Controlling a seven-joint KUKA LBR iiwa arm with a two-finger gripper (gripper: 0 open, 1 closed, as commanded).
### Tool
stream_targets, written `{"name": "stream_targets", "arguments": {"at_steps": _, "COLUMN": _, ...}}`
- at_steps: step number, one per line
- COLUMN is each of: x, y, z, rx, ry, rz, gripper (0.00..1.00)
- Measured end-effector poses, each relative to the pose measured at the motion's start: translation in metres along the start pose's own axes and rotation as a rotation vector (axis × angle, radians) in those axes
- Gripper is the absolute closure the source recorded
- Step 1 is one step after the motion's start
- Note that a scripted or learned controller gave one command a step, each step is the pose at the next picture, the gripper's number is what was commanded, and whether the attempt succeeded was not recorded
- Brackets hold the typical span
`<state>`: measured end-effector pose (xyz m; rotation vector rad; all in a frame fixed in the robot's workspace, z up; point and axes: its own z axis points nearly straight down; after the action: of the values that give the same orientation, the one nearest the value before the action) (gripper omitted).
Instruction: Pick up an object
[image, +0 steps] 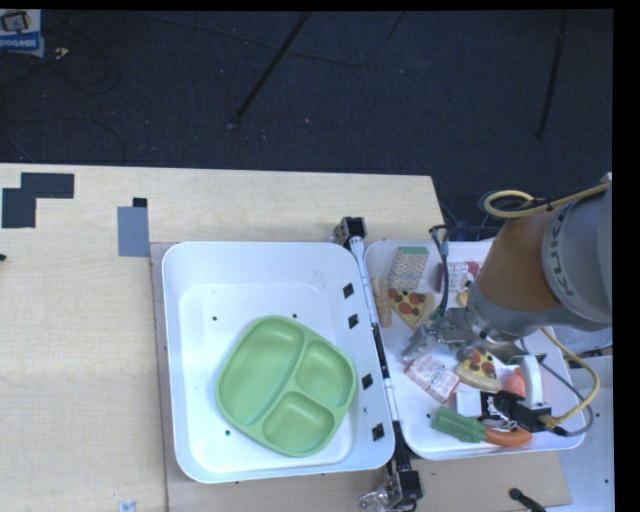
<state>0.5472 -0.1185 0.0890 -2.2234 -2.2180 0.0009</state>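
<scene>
My gripper (428, 338) hangs low over the middle of the right bin (420, 455), below the grey arm with its orange band (512, 265). It is just below a toy pizza slice (407, 303) and above a pink and white packet (432, 377). No object shows between its tips. A second pizza slice (478, 368) lies just to its right. A checkered packet (408, 267) sits at the back of the bin. Near the front lie a green cucumber (458, 425) and an orange carrot (508, 437).
The left bin (190, 290) holds a green divided plate (287, 384). A white cylinder (530, 380) with a red piece (515, 384) beside it lies at the right bin's right side. Another packet (461, 276) lies partly under the arm. Bare wooden bench (70, 350) stretches left.
</scene>
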Motion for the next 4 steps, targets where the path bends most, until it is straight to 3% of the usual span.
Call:
{"name": "stream_targets", "arguments": {"at_steps": 1, "x": 0.029, "y": 0.065, "z": 0.0, "rx": -0.003, "ry": 0.001, "rz": -0.003, "gripper": 0.0}}
{"name": "stream_targets", "arguments": {"at_steps": 2, "x": 0.019, "y": 0.097, "z": 0.001, "rx": 0.0, "ry": 0.0, "rz": -0.005, "gripper": 0.0}}
{"name": "stream_targets", "arguments": {"at_steps": 3, "x": 0.01, "y": 0.078, "z": 0.001, "rx": 0.0, "ry": 0.0, "rz": -0.002, "gripper": 0.0}}
{"name": "stream_targets", "arguments": {"at_steps": 4, "x": 0.033, "y": 0.005, "z": 0.0, "rx": 0.001, "ry": 0.001, "rz": 0.0, "gripper": 0.0}}
